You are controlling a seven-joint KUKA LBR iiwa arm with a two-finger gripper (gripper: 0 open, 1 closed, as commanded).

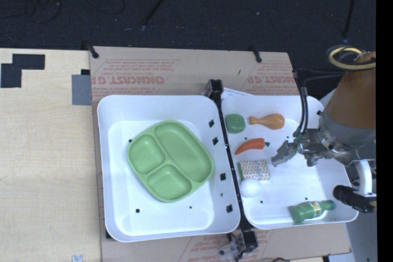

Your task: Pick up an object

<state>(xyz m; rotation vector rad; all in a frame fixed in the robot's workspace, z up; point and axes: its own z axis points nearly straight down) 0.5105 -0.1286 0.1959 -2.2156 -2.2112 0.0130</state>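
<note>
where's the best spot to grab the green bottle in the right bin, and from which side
Probably the green bottle's body, mid-length, from straight above: it lies on its side near the right bin's front wall, so fingers should span its narrow width, not its length.

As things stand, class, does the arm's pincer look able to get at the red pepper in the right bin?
Probably yes. The pincer hangs just right of the red pepper, and bare bin floor lies between them. The green disc and drumstick sit behind the pepper, out of the way.

Arm [359, 101] cut off at right.
</note>
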